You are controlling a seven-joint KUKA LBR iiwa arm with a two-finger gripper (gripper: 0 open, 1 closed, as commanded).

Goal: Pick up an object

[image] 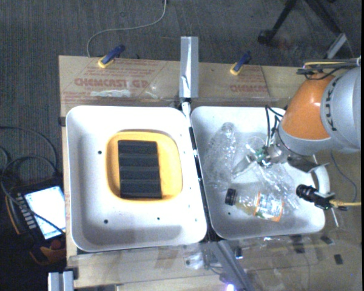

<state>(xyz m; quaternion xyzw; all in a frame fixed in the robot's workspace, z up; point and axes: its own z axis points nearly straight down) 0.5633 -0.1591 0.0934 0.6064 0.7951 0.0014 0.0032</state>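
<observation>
Along the near edge of the right-hand shallow white bin [197,162] lies a clear plastic bottle with a black cap and amber liquid [255,204], on its side, cap toward the bin's middle divider. Lying flat and free of the walls, it looks like the easiest of the loose things to lift, though its round body may roll. Just beyond it, crumpled clear plastic wrap [280,180] spreads toward the right wall, and 1 empty clear plastic bottle [221,145] rests nearer the far-left corner of that bin. The two-finger gripper [264,156] sits among this clear clutter near the bin's middle, below the grey arm with its orange band [306,117]; whether its fingers are apart or together I cannot tell, since glare and plastic hide them. Nothing can be seen between them, so no grasp is confirmed. The wrap is the likely nuisance: it overlaps the capped bottle's right end and could snag or come up instead.

Centred in the left-hand white bin [85,162] rests a yellow rectangular tray holding a black ribbed block [139,168], well apart from the arm. Beyond both bins, 2 blue-and-yellow clamps [111,56] pin the bench's far edge.
</observation>
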